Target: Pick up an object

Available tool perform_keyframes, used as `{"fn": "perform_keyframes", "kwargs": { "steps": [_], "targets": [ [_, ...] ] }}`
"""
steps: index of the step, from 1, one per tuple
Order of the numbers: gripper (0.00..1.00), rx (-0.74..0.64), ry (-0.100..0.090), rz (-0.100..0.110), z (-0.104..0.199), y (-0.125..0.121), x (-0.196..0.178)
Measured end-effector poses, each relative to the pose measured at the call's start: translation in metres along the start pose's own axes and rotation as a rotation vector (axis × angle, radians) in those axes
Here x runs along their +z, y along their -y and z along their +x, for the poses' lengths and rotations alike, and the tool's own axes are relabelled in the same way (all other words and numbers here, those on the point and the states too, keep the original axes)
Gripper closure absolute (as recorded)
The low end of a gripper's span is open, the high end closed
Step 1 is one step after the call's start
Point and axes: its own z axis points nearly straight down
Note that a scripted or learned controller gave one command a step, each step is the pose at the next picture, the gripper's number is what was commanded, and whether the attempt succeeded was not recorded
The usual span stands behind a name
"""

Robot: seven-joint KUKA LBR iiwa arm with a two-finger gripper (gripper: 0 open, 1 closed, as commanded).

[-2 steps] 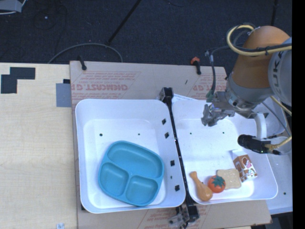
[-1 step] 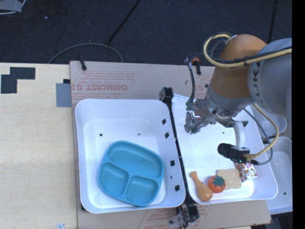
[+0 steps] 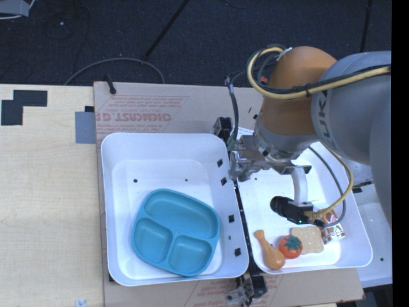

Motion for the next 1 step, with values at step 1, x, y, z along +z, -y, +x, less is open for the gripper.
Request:
{"fn": "perform_keyframes", "kwargs": {
  "steps": [1],
  "targets": [
    [1.00, 0.000, 0.001, 0.003, 0.0572, 0.0235, 0.0075]
  ]
}}
